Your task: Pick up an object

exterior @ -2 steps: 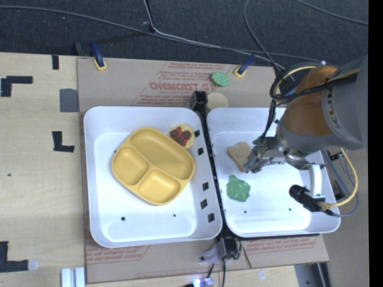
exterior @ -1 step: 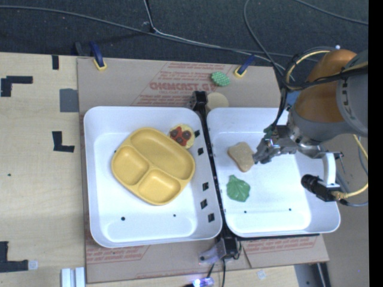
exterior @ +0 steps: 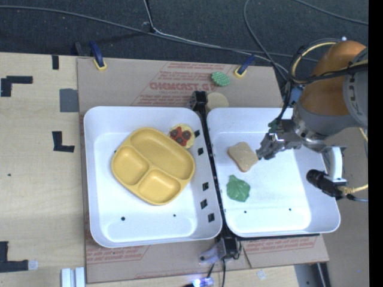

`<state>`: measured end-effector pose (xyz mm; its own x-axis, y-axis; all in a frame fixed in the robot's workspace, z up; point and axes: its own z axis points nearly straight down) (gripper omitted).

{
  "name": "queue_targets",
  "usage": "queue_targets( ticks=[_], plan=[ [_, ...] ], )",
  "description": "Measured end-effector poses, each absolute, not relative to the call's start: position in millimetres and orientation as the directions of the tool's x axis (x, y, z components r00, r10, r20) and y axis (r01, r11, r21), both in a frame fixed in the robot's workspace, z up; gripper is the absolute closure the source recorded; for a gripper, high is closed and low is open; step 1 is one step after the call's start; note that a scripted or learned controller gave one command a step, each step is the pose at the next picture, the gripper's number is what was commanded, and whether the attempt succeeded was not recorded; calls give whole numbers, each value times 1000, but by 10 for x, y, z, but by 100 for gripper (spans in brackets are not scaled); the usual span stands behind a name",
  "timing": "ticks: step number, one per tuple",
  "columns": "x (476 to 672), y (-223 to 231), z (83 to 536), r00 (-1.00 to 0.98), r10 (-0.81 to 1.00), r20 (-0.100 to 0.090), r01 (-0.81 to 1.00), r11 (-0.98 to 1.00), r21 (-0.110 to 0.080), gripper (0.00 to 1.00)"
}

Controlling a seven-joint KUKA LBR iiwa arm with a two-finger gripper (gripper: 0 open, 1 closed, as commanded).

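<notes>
Nearest the camera: the front rim of the left bin (exterior: pixel 149 239), then the right bin (exterior: pixel 281 229) beside it. Two white bins total on the surface (exterior: pixel 36 160).

Left bin: one yellow divided tray (exterior: pixel 154 165), three compartments, lying at centre. One small round piece with red spots (exterior: pixel 182 134) just off the tray's 1 o'clock edge, touching or nearly so.

Right bin: one tan bread-like piece (exterior: pixel 242 156) at about 10 o'clock from the bin's middle, one green leafy piece (exterior: pixel 238 189) just below it at 6 o'clock. The two sit near each other but apart.

Outside the bins: one green dotted piece (exterior: pixel 220 78) on the cardboard at 12 o'clock.

Pincer (exterior: pixel 266 148) is low over the right bin, just at 3 o'clock of the tan piece. Can't tell if it's open or closed from this angle. Nothing visibly between its tips.

Likely target: tan piece, being closest. To do it well: shift toward 9 o'clock until centred over it, straddle its narrow axis, descend fully to the bin floor, then close. Keep clear of the green piece.
</notes>
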<state>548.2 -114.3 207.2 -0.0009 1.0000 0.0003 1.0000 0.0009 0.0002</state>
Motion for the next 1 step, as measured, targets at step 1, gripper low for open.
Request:
queue_targets(
  ticks=[1],
  plan=[
    [5713,-683,1995,-6,1000,1,1000,6,-1,100]
  ],
)
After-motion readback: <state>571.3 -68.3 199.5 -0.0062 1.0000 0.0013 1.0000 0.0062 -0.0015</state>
